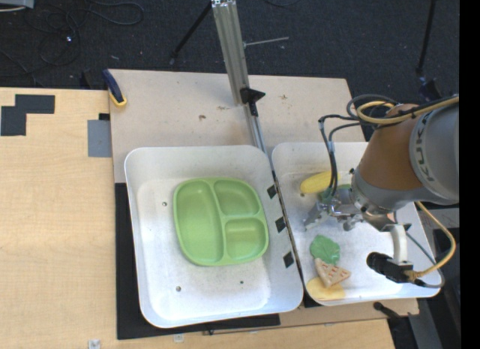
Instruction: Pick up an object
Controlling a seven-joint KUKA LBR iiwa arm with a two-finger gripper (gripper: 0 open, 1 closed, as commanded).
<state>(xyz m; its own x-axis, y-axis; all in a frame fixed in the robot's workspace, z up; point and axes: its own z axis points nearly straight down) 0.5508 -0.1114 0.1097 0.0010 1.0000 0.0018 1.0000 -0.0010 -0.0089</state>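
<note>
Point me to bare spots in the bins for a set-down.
Left bin: bare floor rings the green divided plate, widest along the near edge and left wall. Right bin: crowded; yellow banana, green piece, and tan wedge cluster under the gripper. Only its far-left corner is bare.

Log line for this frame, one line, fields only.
arm: over right bin | pincer: low, near banana | green piece: on bin floor | divided plate: in left bin | nothing seen held
</note>
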